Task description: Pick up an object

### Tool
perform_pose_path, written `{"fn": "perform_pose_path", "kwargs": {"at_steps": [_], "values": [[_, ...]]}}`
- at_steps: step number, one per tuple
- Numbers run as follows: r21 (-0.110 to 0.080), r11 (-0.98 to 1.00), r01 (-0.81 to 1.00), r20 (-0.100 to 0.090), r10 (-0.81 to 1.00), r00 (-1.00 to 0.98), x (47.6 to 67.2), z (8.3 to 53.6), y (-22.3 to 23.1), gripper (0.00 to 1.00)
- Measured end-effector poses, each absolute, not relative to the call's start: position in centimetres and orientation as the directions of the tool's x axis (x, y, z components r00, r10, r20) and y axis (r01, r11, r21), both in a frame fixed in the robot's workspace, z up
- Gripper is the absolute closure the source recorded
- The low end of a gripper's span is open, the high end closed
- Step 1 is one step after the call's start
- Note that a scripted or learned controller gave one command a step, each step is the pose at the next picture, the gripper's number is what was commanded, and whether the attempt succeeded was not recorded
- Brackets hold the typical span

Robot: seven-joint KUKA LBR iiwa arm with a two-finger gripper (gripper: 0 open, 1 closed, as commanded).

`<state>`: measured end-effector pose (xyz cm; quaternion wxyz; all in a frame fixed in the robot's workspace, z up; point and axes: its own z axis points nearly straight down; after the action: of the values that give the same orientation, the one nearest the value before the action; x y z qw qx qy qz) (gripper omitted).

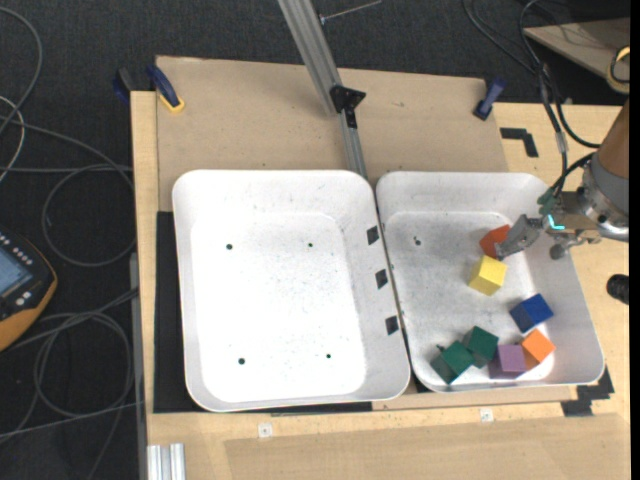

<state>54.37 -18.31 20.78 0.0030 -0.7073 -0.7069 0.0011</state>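
Observation:
My gripper point(537, 244) hangs over the right bin point(440, 200) near its right wall, reaching in from the right. Its two fingers stand apart and open, with nothing visible between them. A red block point(494, 239) lies just left of the left finger point(517, 237), touching it or nearly so. A yellow block point(487, 275) sits a little below the red one.
Near the right bin's front wall lie a blue block point(531, 311), an orange block point(538, 345), a purple block point(511, 358) and two green blocks point(480, 342) point(455, 361). The left bin point(200, 193) adjoins on the left. A metal pole point(318, 48) slants up behind the bins.

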Motion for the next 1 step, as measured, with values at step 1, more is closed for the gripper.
{"fn": "perform_pose_path", "kwargs": {"at_steps": [1], "values": [[0.0,0.001,1.0,0.001,1.0,-0.001,54.48,21.04,-18.3,0.0]]}}
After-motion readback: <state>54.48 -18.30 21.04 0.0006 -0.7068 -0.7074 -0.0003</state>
